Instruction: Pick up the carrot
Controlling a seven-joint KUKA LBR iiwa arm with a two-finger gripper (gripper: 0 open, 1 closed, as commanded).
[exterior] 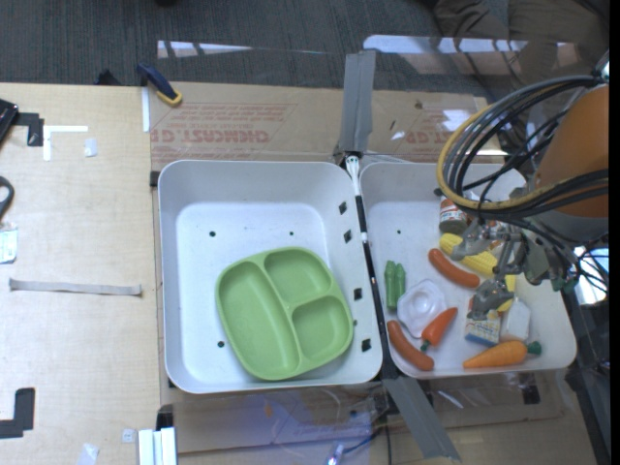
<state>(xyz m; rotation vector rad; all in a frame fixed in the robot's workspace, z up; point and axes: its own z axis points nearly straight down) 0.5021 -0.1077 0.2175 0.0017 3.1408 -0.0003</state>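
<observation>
Carrot (496,355) lies along the right bin's (407,206) near edge, just beside a small box (481,329), with the gripper (492,294) hovering above that box, fingers slightly apart on nothing, and a green divided plate (283,312) in the left bin (194,192).

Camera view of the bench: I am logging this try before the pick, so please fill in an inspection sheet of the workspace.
Surface: two white bins; left bin holds a green divided plate.
Job's things: carrot lies near the right bin's front right corner, untouched.
Clutter: two sausages, small carrot, green pod, clear cup, corn.
Grippers: gripper hovers above the carrot, holding nothing.
Cables: black and yellow loops on the arm.
Surroundings: cardboard sheet, grey tape.
</observation>
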